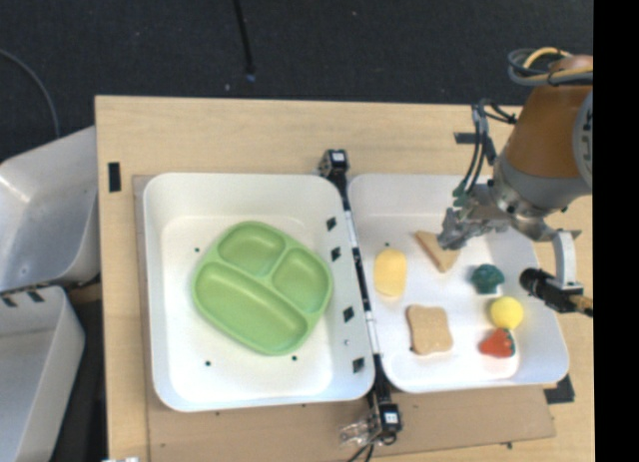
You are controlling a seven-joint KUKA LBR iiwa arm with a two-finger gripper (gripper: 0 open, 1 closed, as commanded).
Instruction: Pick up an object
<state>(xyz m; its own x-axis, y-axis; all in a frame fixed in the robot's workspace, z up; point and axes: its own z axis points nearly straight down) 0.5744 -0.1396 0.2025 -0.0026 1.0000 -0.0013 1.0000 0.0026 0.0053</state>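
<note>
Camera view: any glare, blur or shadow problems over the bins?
Camera view: lighting even, slight glare on the left bin's rim; overall soft focus; the pincer is smeared over the tan wedge; the green divided plate and yellow ball read clearly.

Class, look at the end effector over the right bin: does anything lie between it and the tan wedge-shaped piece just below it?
Nothing visible does. The end effector hangs directly over the tan wedge, at its upper right edge. The yellow piece lies to its left, the green piece to its right, both apart from it.
</note>
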